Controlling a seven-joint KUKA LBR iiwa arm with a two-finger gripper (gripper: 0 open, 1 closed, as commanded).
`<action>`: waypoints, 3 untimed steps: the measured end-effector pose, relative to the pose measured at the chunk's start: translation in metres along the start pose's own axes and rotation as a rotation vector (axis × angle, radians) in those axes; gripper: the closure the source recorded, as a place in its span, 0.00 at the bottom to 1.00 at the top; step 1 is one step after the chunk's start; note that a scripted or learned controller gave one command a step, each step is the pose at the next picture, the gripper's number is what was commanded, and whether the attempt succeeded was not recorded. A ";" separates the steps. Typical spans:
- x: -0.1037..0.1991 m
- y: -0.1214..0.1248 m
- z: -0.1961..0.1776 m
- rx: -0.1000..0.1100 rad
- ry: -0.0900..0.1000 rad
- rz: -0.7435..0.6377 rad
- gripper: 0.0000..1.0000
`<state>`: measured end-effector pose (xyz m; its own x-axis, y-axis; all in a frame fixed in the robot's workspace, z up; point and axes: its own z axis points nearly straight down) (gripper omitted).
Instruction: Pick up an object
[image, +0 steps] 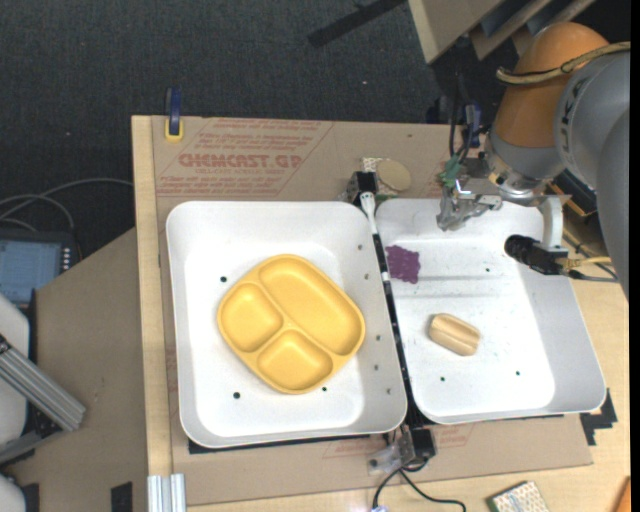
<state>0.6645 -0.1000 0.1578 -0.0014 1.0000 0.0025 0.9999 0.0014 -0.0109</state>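
hovering over the far edge of the right bin (560, 340), the gripper (462, 212) hangs near that bin's far-left corner with nothing between its fingers; whether they stand apart or together cannot be told from this slant.

candidates for the pick: a purple object (403, 263) lies in the right bin close against its left wall, toward the far end; a tan bread-like piece (454, 334) lies nearer the bin's middle, well apart from the gripper. a yellow divided tray (290, 322) sits in the middle of the left bin (195, 240), further off.

judgement: the pick is not yet begun. the purple object is the nearest target, though it carries the main risk: it looks low and flat and sits near the wall, so a finger may strike the rim or the divider between bins, or close above it and come up bare. the tan piece looks rounded; an off-centre closure could roll it aside. the tray appears too broad for a two-finger grasp except at its rim.
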 end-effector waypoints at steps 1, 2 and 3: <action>-0.019 0.003 -0.152 -0.030 -0.007 0.001 1.00; 0.015 -0.001 -0.018 0.002 0.001 -0.001 1.00; 0.005 0.002 -0.134 -0.025 -0.006 0.001 1.00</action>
<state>0.6684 -0.0954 0.2916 -0.0005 1.0000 -0.0032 0.9999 0.0005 0.0142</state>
